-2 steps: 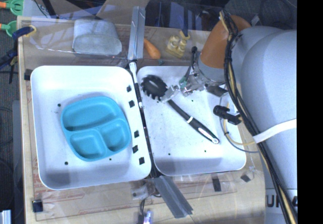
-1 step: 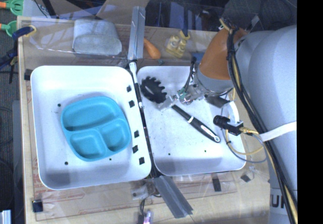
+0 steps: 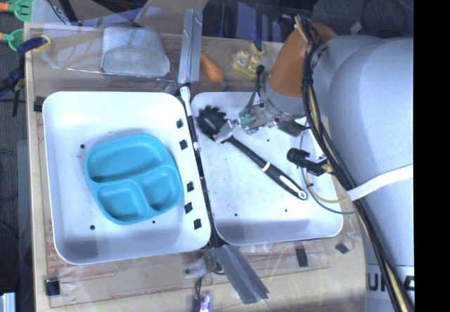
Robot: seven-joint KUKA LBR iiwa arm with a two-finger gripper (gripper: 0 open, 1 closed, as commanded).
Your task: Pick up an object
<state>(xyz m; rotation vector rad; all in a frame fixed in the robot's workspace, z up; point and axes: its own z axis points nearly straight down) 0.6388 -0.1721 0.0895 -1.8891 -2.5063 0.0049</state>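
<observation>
Left bin (image 3: pixel 56 128) holds a blue divided tray (image 3: pixel 132 177) — right bin (image 3: pixel 281 230) a black brush (image 3: pixel 246 150), with the gripper (image 3: pixel 247 119) over it; grip state unclear.

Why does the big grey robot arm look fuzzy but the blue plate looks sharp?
In the camera view, the arm sits very near the lens, so it looks soft and huge; the blue plate lies farther down and comes out crisp. The white bins are brightly lit, with soft shadows along their walls. The black brush is sharp too.
</observation>
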